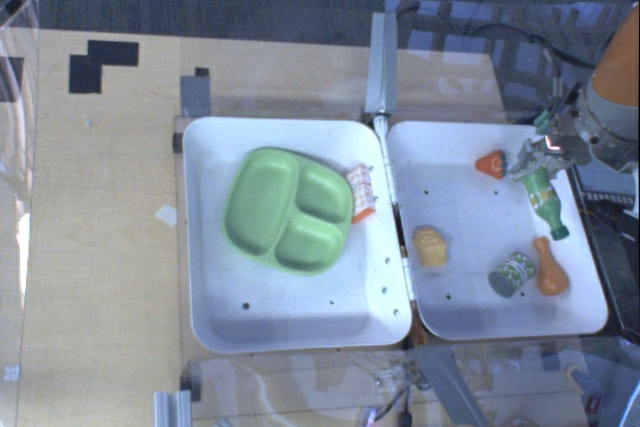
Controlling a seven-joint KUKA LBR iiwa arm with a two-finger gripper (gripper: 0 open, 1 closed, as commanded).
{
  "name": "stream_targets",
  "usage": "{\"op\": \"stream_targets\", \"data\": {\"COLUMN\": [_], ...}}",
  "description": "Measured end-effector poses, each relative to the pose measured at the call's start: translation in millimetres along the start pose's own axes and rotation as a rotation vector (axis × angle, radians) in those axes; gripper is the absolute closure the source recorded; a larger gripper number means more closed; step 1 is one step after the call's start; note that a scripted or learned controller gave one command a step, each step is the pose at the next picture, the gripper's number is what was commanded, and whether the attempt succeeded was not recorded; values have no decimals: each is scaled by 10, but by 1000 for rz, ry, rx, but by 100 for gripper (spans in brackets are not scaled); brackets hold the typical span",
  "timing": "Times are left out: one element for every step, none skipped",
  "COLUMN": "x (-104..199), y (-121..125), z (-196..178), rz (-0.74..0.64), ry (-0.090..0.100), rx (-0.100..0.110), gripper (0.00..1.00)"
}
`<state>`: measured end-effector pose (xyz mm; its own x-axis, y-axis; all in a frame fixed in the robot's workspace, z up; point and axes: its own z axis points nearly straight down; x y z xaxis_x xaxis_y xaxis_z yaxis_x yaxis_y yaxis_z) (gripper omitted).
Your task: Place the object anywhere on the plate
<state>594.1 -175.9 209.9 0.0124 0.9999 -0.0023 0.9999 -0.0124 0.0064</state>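
A green divided plate (285,209) lies in the left bin (215,305), toward its back. My gripper (533,159) hovers at the back right of the right bin (470,315). It sits right at the upper end of a green bottle (547,203), which lies slanting toward the front right. I cannot make out whether the bottle is gripped. A small red-orange piece (490,164) lies just left of the gripper.
A red-and-white packet (361,191) rests against the plate's right edge. In the right bin are a yellowish lump (431,246), a green can (513,273) and an orange gourd-shaped item (549,268). A raised divider (396,215) separates the bins.
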Motion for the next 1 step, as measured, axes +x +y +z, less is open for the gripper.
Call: {"op": "stream_targets", "data": {"x": [627], "y": [-475], "z": [272], "rz": [-277], "ry": [3], "rx": [2], "gripper": [100]}}
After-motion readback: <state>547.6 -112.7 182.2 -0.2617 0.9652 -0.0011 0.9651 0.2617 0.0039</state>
